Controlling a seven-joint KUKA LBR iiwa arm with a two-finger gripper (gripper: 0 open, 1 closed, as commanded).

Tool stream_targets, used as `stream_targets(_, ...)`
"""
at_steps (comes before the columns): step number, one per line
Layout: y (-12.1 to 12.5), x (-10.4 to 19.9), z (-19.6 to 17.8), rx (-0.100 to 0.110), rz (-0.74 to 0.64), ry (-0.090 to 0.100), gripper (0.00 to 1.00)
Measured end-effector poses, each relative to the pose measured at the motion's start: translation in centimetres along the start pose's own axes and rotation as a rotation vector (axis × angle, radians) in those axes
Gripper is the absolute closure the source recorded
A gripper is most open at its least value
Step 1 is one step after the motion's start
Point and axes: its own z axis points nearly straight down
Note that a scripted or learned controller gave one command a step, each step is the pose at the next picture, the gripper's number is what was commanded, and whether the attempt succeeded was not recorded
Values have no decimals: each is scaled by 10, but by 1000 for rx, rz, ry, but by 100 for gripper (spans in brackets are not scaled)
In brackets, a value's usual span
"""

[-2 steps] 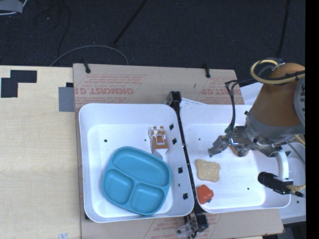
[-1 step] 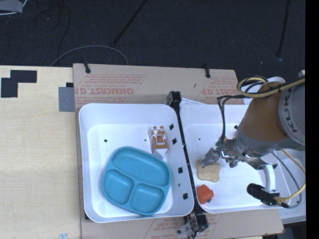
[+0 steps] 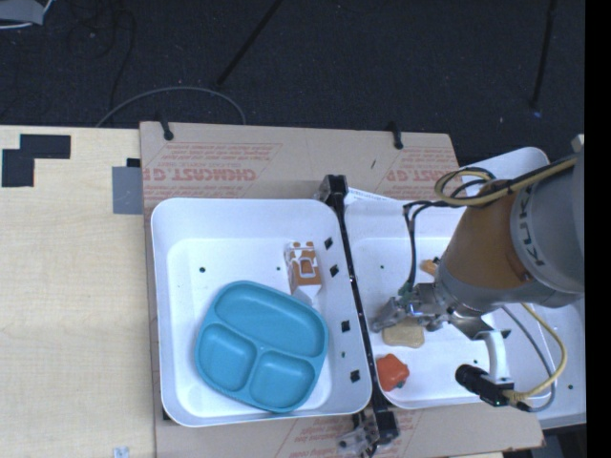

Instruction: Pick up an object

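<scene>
Three-compartment blue plastic plate (image 3: pixel 262 345); pincer (image 3: pixel 399 315) touching tan lump (image 3: pixel 404 335).

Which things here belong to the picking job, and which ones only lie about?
Job: gripper, low in the right bin; tan piece just below it; orange block.

Lying about: blue tray and small orange-white toy, both in the left bin.

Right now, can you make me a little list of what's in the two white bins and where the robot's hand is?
left bin: blue divided plate, small orange and white toy beside the plate's upper right edge
right bin: tan lump, orange-red block near the front edge
gripper: low in the right bin, right above the tan lump
holding something: cannot tell
arm: reaches in from the right
</scene>
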Motion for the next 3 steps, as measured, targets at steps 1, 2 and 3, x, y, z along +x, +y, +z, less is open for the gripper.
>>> stream_targets(1, 0, -2, -11, 0, 6, 0, 100)
stream_targets(2, 6, -2, -71, -6, -1, -2, 100)
stream_targets(3, -1, 1, -117, -5, -1, -1, 100)
